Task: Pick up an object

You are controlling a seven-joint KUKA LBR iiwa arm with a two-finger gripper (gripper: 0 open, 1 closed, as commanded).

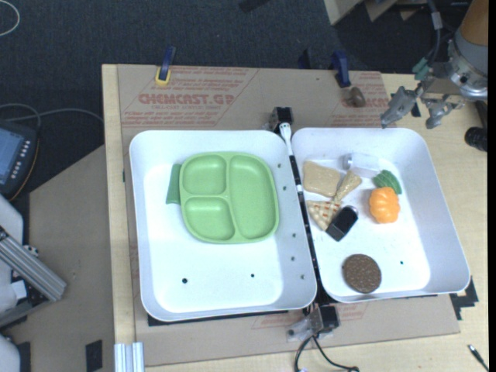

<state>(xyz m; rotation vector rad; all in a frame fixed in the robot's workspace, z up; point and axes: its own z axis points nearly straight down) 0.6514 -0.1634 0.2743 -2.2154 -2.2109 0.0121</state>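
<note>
Up at the far right corner, the grey two-finger gripper (418, 108) hangs over the cardboard-coloured bench board just beyond the rim of the right-hand shallow white bin (434, 208), its two fingers spread apart with nothing between them. It looks parked clear of the bin — high and off to the side — so I judge the pick has not begun and the arm has yet to choose a target.

Any of the right bin's things could serve. Nearest the gripper lies a small pale clear-looking piece (358, 163), then a green leafy toy (387, 180) touching an orange pumpkin-shaped toy (384, 205). Toward the bin's left wall sit a tan bread-slice toy (321, 178), a waffle-patterned wedge (324, 210) and a small black block (341, 223), all crowded together and partly overlapping — awkward for two fingers. A round brown cookie-like disc (362, 273) lies alone near the front, with free space all round it.

The left-hand white bin (155, 277) holds a light green plastic divided plate (229, 198) with a darker green flat piece (173, 184) tucked under its left edge.

Both bins rest side by side on the printed bench board (232, 91), held down by a yellow clamp (163, 70) and a blue clamp (339, 67) at the back. Dark carpet (116, 14) spreads beyond.
</note>
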